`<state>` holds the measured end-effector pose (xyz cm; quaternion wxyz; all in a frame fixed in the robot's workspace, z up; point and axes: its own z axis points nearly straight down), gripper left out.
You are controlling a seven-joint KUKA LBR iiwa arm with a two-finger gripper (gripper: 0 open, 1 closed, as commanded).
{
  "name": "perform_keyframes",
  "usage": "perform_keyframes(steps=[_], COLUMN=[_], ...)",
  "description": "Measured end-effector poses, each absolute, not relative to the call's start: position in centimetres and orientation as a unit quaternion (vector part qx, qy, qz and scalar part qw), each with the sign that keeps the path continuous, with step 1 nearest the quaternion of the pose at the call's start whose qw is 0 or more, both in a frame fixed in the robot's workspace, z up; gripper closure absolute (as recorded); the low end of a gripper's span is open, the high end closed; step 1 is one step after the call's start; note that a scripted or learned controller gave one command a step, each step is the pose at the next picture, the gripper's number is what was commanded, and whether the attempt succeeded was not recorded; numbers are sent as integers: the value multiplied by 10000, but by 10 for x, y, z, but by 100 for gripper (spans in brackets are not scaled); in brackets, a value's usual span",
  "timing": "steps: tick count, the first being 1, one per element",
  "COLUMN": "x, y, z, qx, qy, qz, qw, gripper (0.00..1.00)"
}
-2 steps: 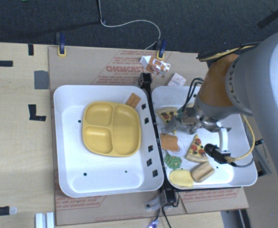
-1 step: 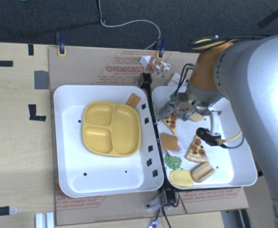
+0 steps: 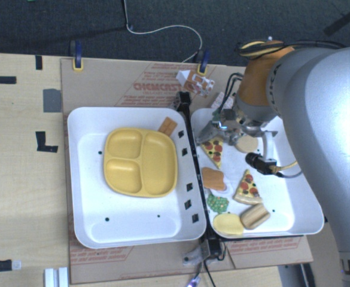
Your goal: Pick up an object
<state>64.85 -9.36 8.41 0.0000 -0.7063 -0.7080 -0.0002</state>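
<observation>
the gripper [image 3: 221, 126] hangs low at the upper left of the right bin [image 3: 300, 211] — whether clenched or released i cannot tell. a pizza slice [image 3: 213, 150] lies just below it, a second slice [image 3: 247, 188] lower right — the yellow plate [image 3: 141, 162] fills the left bin [image 3: 85, 220].

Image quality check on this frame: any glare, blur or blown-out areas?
Camera view: even, soft lighting with faint shadows; the arm looms large and soft-edged at the right; the left bin and right bin read bright white but keep their rim detail; the yellow plate shows mild sheen, no hard glare.
</observation>
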Motion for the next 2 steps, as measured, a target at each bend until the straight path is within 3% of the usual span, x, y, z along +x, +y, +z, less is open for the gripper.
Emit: perform_keyframes(steps=[2], x=[649], y=[-94], z=[84], qx=[-7068], qy=[-7074], qz=[7], qw=[0], gripper=[0])
